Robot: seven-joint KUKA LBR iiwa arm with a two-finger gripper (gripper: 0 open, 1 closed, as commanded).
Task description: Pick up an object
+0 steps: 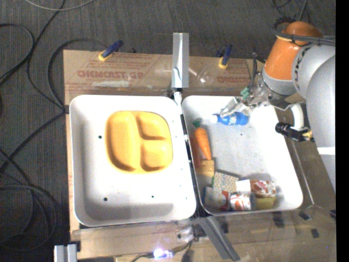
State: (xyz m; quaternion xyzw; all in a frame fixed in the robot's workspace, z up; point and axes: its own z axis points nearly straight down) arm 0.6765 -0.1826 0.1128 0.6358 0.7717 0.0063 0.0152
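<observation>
so the hand (246, 98) is sitting over the far right corner of the right bin (283, 162), coming in from the right under the orange band; right at its tip there's a small blue and white object (232, 118), looks like a little bottle or tube lying on its side; honestly can't tell if the hand is open or closed on it, the tip is a blur of teal and white that runs straight into the object, so I wouldn't call it a grasp.

the relation that matters: the blue thing lies just to the left of and a touch nearer the camera than the hand, basically touching it or very near; its long axis runs roughly left-right along the bin's far wall, with the white end pointing left; so if it isn't held, I'd guess a tiny shift left and down is all that's needed, closing across the short side.

everything else is further off; the carrot (202, 142) lies along the left wall of the same bin, long axis running near-to-far; a pile of small packets and cans (245, 192) sits at the near edge; the yellow divided tray (139, 141) is in the left bin (87, 162), well apart from the hand.
</observation>
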